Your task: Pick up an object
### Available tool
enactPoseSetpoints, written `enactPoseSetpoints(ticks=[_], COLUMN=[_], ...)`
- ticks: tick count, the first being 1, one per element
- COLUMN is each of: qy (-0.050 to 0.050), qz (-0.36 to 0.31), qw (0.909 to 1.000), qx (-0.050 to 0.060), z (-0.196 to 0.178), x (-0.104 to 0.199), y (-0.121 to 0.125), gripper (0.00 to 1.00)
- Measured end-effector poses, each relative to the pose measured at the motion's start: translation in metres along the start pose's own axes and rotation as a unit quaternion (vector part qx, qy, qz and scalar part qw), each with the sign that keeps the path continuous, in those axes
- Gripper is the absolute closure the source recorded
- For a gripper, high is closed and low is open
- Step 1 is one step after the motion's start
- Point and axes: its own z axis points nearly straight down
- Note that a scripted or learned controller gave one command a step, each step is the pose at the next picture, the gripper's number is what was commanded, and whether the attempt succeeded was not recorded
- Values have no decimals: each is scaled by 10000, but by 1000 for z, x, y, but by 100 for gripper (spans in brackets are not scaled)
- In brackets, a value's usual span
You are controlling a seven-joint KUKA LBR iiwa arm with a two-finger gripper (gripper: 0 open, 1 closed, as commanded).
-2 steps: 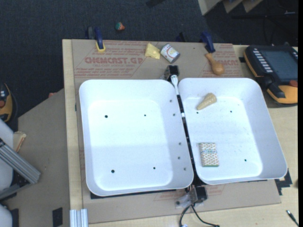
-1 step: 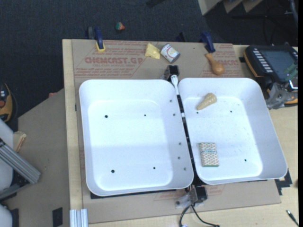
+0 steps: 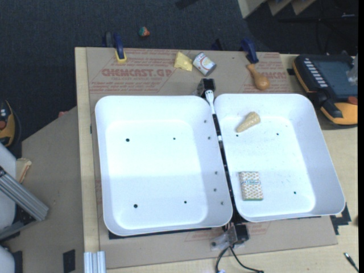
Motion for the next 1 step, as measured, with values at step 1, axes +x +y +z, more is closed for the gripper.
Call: enactPoseSetpoints(ticks=[1], qy=[27], qz=[-32], qw=[9999], qx=[166], z=[137], x=[96], y=[20], gripper=[100])
